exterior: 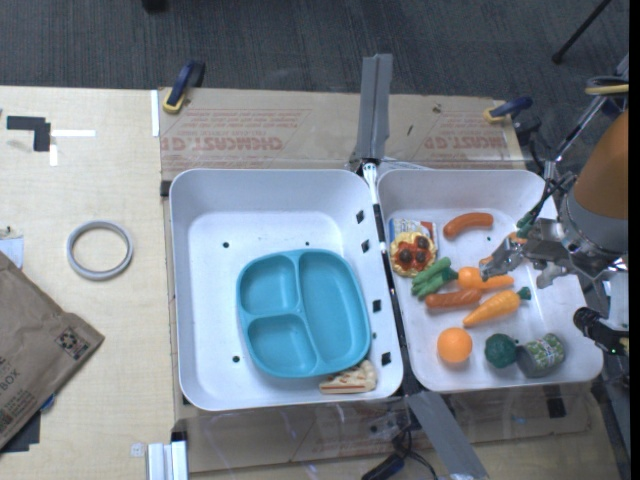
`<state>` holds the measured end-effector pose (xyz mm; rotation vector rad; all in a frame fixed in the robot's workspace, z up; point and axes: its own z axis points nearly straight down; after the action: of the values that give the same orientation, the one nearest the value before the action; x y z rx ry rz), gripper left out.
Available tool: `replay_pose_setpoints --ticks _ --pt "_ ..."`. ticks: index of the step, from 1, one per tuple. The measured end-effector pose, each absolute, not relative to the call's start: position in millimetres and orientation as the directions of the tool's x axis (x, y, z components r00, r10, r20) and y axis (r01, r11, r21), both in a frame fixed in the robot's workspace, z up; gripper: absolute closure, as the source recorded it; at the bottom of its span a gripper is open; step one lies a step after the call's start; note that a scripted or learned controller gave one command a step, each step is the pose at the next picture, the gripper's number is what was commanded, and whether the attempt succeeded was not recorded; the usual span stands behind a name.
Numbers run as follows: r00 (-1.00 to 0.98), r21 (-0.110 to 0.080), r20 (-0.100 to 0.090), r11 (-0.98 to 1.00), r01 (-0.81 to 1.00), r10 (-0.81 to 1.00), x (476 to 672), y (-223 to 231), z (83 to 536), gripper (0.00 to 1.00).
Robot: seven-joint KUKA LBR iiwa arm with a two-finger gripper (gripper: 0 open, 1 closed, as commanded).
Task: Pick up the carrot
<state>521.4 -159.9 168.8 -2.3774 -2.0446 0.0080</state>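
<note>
Toward the right bin's (425, 373) near right lies the carrot (493, 308), an orange cone pointing left, green tuft at its right end. It looks like light, stiff, smooth plastic, likely slippery; its thick middle seems the best hold. Just beyond it hovers the gripper (503, 257), fingers parted, holding nothing. An orange ball (454, 346) sits nearby.

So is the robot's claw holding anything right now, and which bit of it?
Nothing yet. The gripper hangs open over the right bin, just above the carrot, with no food between its fingers.
</note>
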Motion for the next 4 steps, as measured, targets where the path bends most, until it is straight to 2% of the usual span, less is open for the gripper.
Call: replay_pose_setpoints --ticks 1,2,3,4 --pt "0.225 0.016 0.002 -0.225 0.974 0.974 534.9 -170 99 0.0" --pt "0.194 -0.003 -0.001 -0.194 0.981 0.981 592.3 -183 90 0.0" --pt "0.19 -0.007 -0.002 -0.19 0.982 0.982 592.3 -183 96 1.0" --pt "0.19 -0.007 -0.003 -0.19 0.982 0.982 592.2 -183 96 0.0"
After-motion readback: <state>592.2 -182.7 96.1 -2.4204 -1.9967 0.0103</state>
